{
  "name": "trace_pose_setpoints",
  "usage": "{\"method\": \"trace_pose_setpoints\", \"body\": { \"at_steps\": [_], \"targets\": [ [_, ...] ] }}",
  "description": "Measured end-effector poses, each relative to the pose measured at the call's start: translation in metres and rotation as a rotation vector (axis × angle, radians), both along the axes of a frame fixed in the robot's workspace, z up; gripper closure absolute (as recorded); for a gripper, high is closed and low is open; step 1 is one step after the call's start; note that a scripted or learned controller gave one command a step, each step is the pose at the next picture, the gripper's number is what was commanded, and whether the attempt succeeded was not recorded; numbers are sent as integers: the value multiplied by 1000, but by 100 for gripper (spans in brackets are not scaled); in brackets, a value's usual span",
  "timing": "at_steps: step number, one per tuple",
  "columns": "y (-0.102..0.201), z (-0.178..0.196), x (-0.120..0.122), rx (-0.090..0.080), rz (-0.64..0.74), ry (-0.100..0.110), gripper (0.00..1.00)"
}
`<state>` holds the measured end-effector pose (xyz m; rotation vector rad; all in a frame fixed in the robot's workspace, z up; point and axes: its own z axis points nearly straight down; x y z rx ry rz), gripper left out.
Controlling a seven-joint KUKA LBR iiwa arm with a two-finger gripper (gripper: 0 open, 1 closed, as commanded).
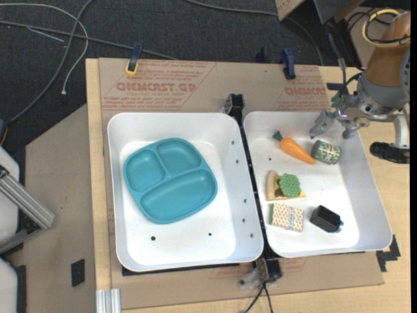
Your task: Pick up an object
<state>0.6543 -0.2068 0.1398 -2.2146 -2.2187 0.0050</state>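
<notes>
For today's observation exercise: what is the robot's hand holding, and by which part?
Nothing. The hand hangs open above the right bin, near the small can.

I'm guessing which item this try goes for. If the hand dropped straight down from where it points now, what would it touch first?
Probably the small can, which lies on its side just under the hand. The carrot lies beside it, to the left in the picture. Depth is hard to judge from this slanted view.
</notes>
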Motion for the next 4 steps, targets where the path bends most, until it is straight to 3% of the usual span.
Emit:
{"method": "trace_pose_setpoints", "body": {
  "at_steps": [1, 2, 4],
  "targets": [
    [1, -53, -1, 0, 0, -1, 0],
    [1, -37, 2, -3, 2, -10, 100],
    [3, 74, 3, -5, 1, -16, 100]
  ]
}}
